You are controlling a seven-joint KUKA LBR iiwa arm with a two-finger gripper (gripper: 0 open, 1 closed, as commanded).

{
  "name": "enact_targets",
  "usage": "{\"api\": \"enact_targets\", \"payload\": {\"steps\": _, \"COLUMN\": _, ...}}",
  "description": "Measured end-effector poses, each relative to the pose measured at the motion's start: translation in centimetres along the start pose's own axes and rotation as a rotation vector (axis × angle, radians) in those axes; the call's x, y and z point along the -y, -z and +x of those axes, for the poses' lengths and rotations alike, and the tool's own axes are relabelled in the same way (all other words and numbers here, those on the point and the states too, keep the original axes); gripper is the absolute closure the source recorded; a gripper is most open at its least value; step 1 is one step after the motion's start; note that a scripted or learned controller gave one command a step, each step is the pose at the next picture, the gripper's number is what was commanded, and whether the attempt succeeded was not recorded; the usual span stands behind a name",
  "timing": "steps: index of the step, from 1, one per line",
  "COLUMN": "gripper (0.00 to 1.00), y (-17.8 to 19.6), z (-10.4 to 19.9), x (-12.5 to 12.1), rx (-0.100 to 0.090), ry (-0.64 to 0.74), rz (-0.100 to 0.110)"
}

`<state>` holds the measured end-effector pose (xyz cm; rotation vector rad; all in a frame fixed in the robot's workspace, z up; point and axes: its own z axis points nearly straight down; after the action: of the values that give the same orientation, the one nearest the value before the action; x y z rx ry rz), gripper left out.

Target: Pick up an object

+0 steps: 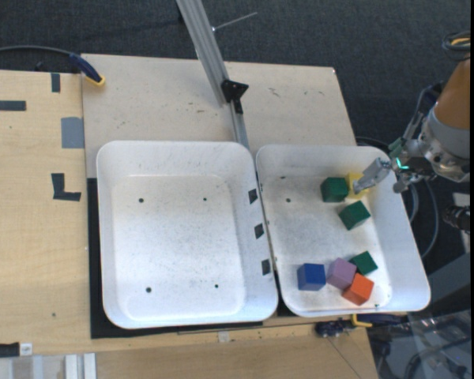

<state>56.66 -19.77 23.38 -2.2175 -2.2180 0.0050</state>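
2 shallow white bins sit side by side on the tabletop. The left bin holds no blocks. The right bin holds 7 blocks: 3 green, 1 yellow, 1 blue, 1 purple, 1 orange. 2 green blocks and the yellow block lie at the far right; the third green block, blue block, purple block and orange block cluster near. The hand hangs just over the yellow block; I cannot tell how far apart its fingers are, and nothing shows between them.
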Motion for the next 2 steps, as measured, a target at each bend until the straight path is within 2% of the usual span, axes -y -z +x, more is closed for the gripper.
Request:
{"api": "enact_targets", "payload": {"steps": 1, "gripper": 0.00, "y": 0.3, "z": 0.0, "x": -0.1, "rx": 0.001, "ry": 0.002, "rz": -0.005}}
{"api": "enact_targets", "payload": {"steps": 2, "gripper": 0.00, "y": -6.1, "z": -0.2, "x": 0.3, "rx": 0.000, "ry": 0.000, "rz": 0.002}}
